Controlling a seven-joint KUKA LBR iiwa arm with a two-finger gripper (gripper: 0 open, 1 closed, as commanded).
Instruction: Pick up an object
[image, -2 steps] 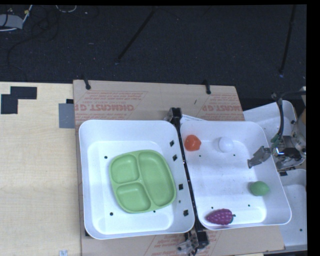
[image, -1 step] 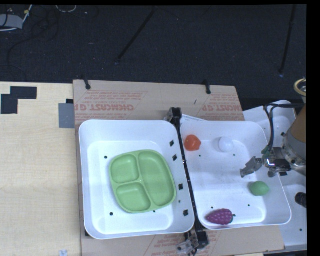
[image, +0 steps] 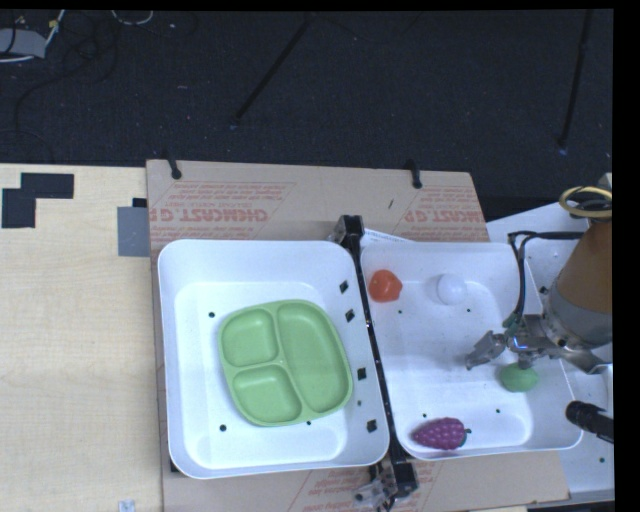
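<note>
Right now the claw (image: 497, 349) is hovering in the right bin (image: 470, 440), fingers spread and holding nothing, with the green ball (image: 519, 378) lying just beside it toward the camera.

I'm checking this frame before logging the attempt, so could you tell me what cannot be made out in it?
- Gripper, camera view: too small and blurred to tell open from shut.
- Green object: partly covered by the wrist, so its shape and any contact are unclear.
- White ball: pale on the right bin, its edges barely readable.
- Arm: cut off by the right edge.
</note>
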